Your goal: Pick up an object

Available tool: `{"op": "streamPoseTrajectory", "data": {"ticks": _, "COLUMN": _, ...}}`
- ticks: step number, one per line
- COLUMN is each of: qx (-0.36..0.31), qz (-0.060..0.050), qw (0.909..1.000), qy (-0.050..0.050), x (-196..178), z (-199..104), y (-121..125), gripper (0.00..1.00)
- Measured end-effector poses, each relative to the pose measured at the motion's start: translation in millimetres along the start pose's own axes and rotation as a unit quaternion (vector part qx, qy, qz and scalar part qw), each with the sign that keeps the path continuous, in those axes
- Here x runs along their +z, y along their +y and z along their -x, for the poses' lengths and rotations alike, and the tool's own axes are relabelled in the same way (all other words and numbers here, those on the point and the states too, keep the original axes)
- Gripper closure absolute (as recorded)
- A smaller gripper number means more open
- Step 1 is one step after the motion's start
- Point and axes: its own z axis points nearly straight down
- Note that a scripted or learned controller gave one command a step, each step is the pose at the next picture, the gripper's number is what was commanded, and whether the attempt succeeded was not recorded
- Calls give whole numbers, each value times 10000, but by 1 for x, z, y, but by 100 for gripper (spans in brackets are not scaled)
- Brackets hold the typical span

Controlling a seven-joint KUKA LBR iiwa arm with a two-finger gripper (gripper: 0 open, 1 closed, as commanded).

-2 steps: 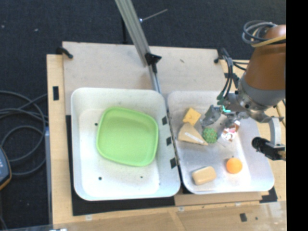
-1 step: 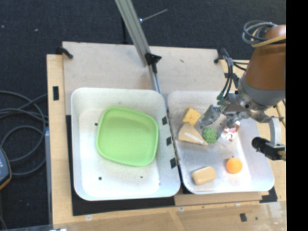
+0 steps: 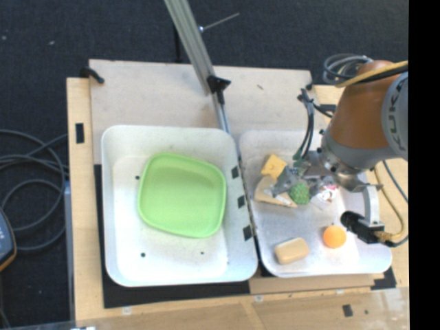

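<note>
Nearest the counter's front edge, in the right bin (image 3: 385, 258), a tan block (image 3: 291, 250) lies beside an orange ball (image 3: 334, 236), both loose and well apart from the jaws. The ball would likely roll at a nudge from the arm or its cable, which hangs close by on that side.

Farther back, mid-bin, the gripper (image 3: 300, 184) sits low among a tight cluster: a green leafy piece (image 3: 300, 194) right at its tips, a pale wedge (image 3: 273, 199) touching that piece, a yellow block (image 3: 273, 165) just behind. Whether the jaws are spread or pressed together cannot be told here; the wrist hides them.

The risk, as I judge it, is crowding: closing here could catch two pieces at once, or pinch only an edge of the green one so it slips on the lift.

In the left bin (image 3: 117, 143) a green plate (image 3: 182, 194) lies flat.
</note>
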Motion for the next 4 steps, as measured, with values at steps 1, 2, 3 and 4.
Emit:
{"op": "streamPoseTrajectory", "data": {"ticks": 1, "qx": 5, "qz": 2, "qw": 10000, "qy": -2, "x": 46, "z": 8, "y": -2, "gripper": 0}}
{"op": "streamPoseTrajectory", "data": {"ticks": 2, "qx": 1, "qz": 5, "qw": 10000, "qy": -1, "x": 90, "z": 5, "y": 3, "gripper": 0}}
{"op": "streamPoseTrajectory", "data": {"ticks": 3, "qx": 9, "qz": 30, "qw": 10000, "qy": 2, "x": 77, "z": 6, "y": 4, "gripper": 100}}
{"op": "streamPoseTrajectory", "data": {"ticks": 4, "qx": 6, "qz": 50, "qw": 10000, "qy": -5, "x": 21, "z": 15, "y": 1, "gripper": 100}}
